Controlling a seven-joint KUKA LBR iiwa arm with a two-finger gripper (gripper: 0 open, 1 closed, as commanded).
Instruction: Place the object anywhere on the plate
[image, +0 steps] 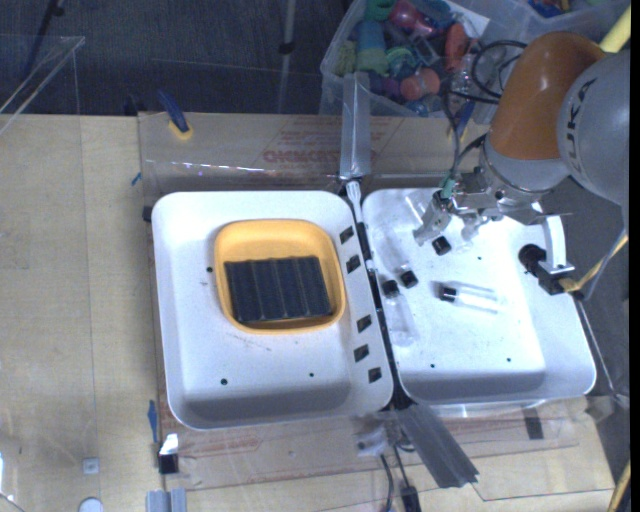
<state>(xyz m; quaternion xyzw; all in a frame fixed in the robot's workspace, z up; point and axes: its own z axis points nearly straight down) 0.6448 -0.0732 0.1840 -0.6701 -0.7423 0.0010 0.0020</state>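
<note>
Arm: the grey KUKA arm reaches in over the right bin.
Gripper: low over that bin's far left part; whether its fingers are apart or together cannot be told.
Object: a clear, black-capped tube lies on the right bin's floor, near the gripper.
Plate: the yellow plate sits in the left bin, carrying a black ridged block.

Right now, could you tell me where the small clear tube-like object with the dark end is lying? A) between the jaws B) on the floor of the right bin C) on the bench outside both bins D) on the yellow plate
B: the clear tube-like object lies on the floor of the right bin, apart from the yellow plate in the left bin and below the gripper in the picture.
</note>
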